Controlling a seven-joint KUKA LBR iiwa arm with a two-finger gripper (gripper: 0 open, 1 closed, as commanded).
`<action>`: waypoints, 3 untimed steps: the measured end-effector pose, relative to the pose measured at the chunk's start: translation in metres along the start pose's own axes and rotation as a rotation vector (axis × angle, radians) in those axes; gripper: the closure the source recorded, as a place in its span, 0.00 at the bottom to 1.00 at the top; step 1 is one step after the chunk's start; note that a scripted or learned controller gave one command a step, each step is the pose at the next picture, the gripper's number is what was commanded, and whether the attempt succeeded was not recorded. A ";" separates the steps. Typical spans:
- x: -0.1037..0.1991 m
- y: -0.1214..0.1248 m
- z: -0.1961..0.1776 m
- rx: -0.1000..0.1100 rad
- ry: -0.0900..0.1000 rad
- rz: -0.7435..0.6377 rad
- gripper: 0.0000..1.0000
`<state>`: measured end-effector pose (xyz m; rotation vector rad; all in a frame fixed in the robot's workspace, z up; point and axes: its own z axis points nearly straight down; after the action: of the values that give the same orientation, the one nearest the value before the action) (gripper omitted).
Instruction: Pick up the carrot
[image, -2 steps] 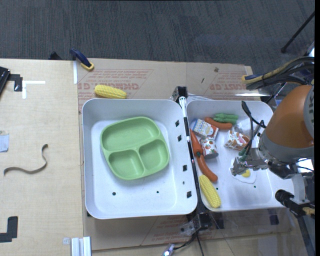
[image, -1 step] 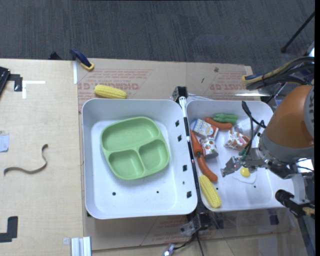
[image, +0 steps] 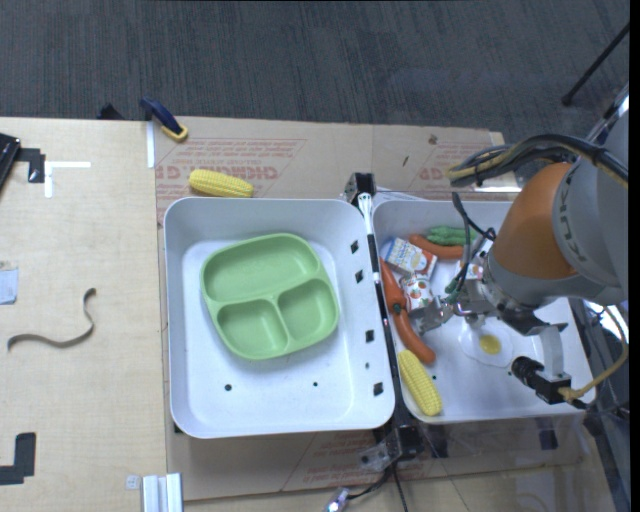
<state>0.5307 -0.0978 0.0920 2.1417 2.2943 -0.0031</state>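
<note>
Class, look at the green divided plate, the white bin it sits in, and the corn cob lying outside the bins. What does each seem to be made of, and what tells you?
Green divided plate: probably moulded plastic, matte, with an even colour and rounded compartment edges. White bin: seemingly plastic or coated metal, smooth, with a slight sheen. Corn cob: likely a plastic toy, with uniform yellow and a glossy surface.

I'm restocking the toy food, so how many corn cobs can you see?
2. One corn cob lies on the cardboard behind the left bin; the other lies in the right bin's front-left corner. The arm may hide more.
</note>
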 end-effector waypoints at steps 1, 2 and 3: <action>-0.004 -0.054 0.001 0.003 0.003 -0.252 0.00; -0.005 -0.054 -0.008 0.003 0.003 -0.250 1.00; 0.098 -0.046 -0.099 0.005 0.001 0.182 1.00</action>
<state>0.4783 -0.0032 0.1905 2.3444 2.0927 -0.0070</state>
